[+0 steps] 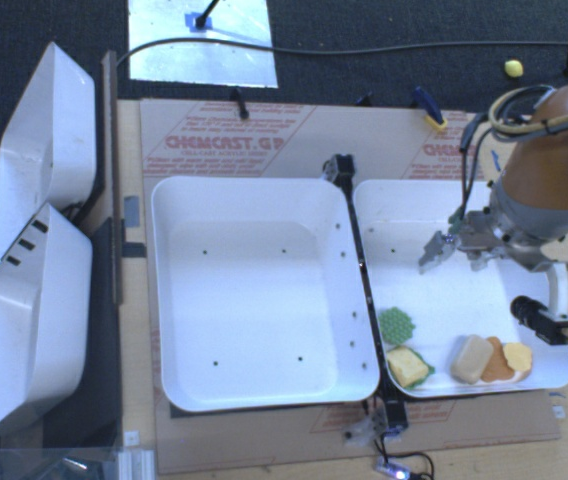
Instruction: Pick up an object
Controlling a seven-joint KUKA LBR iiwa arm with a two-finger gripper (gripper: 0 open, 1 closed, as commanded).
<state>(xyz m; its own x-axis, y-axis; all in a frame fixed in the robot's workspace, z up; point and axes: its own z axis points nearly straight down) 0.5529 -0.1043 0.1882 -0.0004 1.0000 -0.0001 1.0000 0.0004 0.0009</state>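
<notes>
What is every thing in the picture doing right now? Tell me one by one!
tool: up over the right bin, holding nothing, apart from the toys.
green round thing: lying flat in the right bin, by the divider.
yellow-green piece: lying at the bin's near edge.
beige block: lying down, touching the orange piece.
left bin: sitting flat beside the right bin.

Two shallow white bins sit side by side on a bench — the left bin (254,298) and the right bin (404,223). Beside the bench lean two spare white tubs (34,268). Beyond it lie a metal plate (199,28) and a small yellow ball (513,68) on dark carpet.
</notes>
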